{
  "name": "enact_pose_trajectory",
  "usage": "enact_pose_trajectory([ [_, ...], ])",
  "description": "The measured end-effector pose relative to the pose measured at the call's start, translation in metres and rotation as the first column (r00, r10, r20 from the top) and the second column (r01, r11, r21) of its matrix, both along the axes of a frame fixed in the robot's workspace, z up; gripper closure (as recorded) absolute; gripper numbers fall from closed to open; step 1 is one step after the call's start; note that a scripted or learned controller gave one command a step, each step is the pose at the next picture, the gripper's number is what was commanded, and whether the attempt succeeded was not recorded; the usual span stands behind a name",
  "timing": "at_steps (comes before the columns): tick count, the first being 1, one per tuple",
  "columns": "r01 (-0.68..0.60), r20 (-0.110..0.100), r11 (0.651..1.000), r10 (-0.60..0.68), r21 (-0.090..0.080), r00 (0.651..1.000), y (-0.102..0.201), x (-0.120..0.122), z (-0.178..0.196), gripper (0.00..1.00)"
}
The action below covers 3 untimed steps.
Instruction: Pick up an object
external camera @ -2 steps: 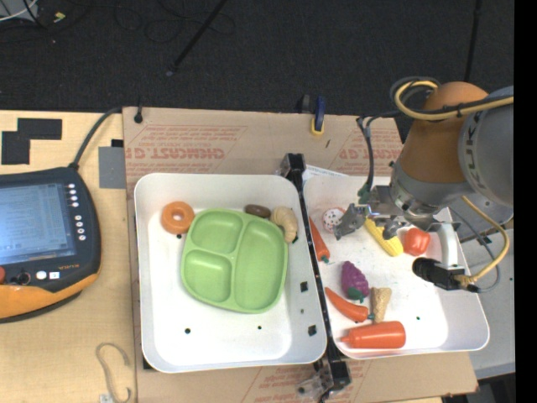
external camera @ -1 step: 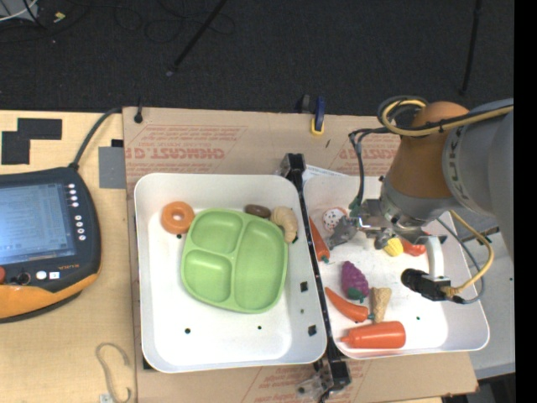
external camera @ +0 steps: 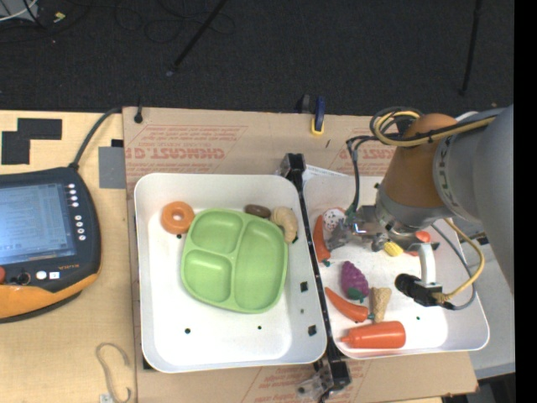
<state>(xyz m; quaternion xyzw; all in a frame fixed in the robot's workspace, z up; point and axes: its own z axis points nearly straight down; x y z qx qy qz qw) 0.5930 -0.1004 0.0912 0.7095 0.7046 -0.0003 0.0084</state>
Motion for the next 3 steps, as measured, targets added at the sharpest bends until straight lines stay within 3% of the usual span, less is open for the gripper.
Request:
enact_pose_trajectory([
  [1, 0.007, -0.010, 1.000, -0.007, 0.009, 1.000, 0.001, -0.002, 0.009, 1.00],
  [3, -0.008, -0.009, 1.000, 0.008, 0.012, 1.000, 0.004, -0.002, 0.111, 1.00],
])
